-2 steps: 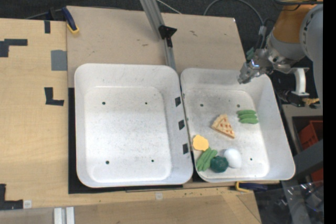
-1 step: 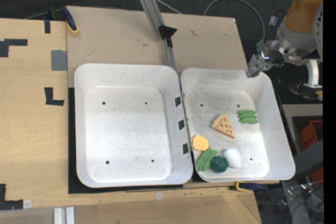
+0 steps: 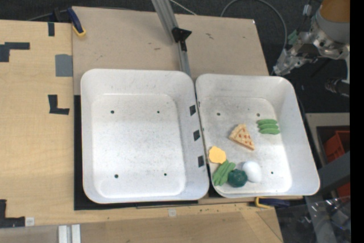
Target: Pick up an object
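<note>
Spanning the bench, two white bins sit side by side: the left bin [image 3: 136, 134] and the right bin [image 3: 284, 94], both below and left of the gripper [image 3: 287, 62], which hangs outside the right bin's far corner; whether it is released or clenched I cannot tell. Well below it in the right bin lie a waffle-patterned wedge [image 3: 243, 137], a green pea pod [image 3: 268, 126], a yellow piece [image 3: 217, 155], a white ball [image 3: 251, 171] and a dark green lump [image 3: 237, 178]
</note>
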Controlling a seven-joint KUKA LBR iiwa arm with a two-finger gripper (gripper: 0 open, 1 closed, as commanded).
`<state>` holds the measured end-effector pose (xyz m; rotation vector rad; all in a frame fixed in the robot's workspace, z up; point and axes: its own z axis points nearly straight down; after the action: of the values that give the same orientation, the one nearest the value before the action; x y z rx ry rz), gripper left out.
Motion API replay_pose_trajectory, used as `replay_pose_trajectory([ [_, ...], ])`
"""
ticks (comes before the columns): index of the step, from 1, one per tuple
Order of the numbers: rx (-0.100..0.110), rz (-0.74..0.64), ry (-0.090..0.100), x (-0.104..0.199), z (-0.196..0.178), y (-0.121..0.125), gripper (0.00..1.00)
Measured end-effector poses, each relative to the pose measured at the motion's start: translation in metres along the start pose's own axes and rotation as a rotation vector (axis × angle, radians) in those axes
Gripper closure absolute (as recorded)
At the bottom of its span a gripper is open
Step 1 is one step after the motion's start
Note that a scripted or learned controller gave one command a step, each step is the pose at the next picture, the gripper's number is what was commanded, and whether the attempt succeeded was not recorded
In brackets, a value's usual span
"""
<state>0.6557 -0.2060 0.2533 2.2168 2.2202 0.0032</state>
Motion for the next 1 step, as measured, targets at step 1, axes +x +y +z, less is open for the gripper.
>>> replay_pose_trajectory([
  [1,0.004,-0.005,0.003,0.0609,-0.0023,-0.0126,1.0],
])
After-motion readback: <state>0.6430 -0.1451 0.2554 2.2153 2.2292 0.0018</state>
